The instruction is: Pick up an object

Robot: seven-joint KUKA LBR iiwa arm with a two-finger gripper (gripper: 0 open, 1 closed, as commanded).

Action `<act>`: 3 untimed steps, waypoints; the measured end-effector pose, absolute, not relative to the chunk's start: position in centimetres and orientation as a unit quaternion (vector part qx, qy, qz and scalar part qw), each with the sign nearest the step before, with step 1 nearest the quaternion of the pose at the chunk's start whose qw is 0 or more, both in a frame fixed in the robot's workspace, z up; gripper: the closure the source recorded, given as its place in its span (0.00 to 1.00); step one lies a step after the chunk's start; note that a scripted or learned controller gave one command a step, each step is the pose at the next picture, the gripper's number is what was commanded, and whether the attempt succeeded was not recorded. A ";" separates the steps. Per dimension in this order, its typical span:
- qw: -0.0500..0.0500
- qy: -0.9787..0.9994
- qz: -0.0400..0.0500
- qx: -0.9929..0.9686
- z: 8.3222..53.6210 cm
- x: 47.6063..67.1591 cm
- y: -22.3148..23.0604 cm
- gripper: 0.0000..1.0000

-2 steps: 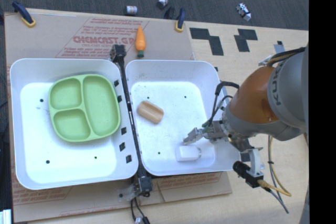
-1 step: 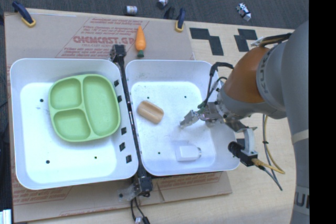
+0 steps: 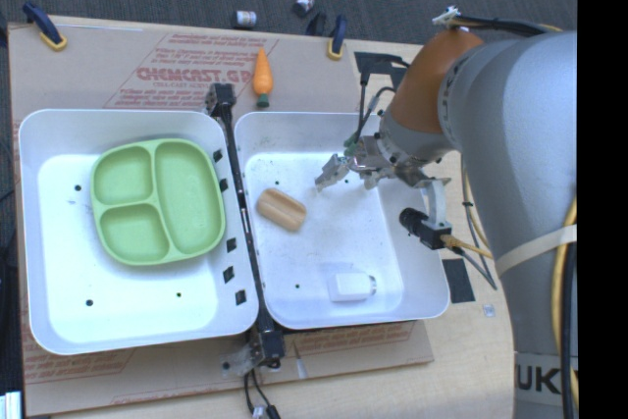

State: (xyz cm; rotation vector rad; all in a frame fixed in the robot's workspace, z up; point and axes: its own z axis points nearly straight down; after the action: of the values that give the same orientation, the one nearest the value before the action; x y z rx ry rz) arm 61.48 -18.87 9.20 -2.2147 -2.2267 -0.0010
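A tan bread-roll-shaped object (image 3: pixel 281 209) lies in the right bin (image 3: pixel 412 304), near its left wall. A small white block (image 3: pixel 351 286) rests near that bin's front. My gripper (image 3: pixel 334 172) hangs over the right bin's upper middle, to the right of and a little behind the roll, with its fingers pointing left. Its fingers look slightly apart and nothing is between them. The grey arm with its orange band (image 3: pixel 432 88) comes in from the right.
The left bin (image 3: pixel 44 309) holds a green three-compartment plate (image 3: pixel 159 201). A toy carrot (image 3: pixel 262 74) lies on the cardboard behind the bins. Blue clamps (image 3: pixel 44 25) and black clips along the bins' shared wall (image 3: pixel 231 201) hold things down.
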 end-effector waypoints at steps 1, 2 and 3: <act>0.001 -0.711 0.000 -0.704 10.2 61.5 -18.9 1.00; 0.000 -0.708 0.000 -0.706 17.8 52.0 -21.2 1.00; 0.001 -0.709 0.000 -0.706 17.7 52.0 -21.1 0.00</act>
State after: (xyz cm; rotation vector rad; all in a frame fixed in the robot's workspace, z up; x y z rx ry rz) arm 52.03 -21.12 17.70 -2.2153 -2.2250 0.0015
